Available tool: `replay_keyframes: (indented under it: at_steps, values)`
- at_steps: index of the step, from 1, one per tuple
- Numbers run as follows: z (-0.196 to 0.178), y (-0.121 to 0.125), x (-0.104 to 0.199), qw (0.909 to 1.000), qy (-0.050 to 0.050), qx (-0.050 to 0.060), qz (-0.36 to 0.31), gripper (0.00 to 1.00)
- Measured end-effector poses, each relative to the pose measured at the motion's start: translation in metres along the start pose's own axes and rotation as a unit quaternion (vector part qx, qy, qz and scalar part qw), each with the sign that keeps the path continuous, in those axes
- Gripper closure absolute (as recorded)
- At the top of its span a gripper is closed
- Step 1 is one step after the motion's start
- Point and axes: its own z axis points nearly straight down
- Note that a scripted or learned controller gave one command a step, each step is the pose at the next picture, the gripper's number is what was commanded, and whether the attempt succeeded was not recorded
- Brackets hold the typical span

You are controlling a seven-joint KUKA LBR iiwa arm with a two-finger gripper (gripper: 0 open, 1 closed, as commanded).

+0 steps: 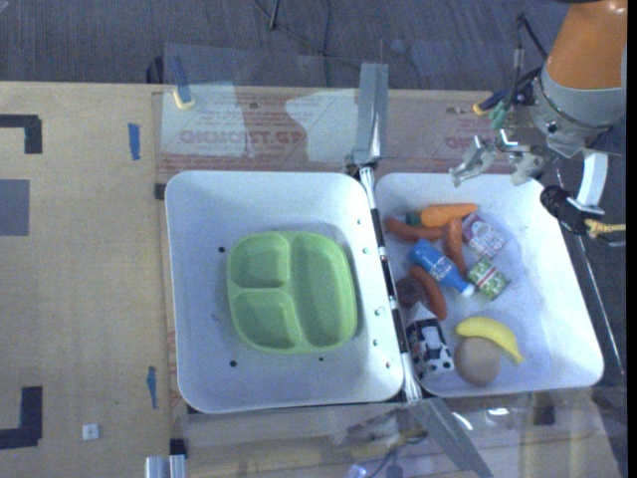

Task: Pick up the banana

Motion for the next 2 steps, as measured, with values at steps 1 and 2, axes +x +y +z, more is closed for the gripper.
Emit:
replay_keyframes:
  at_steps: [1, 2]
  values:
    - [0.053, -0.072, -0.001, 0.9955, 0.0, 0.0, -0.095, 0.0]
    - [0.105, -0.148, -0.013, 0.9778, 0.001, 0.0, -0.21, 0.0]
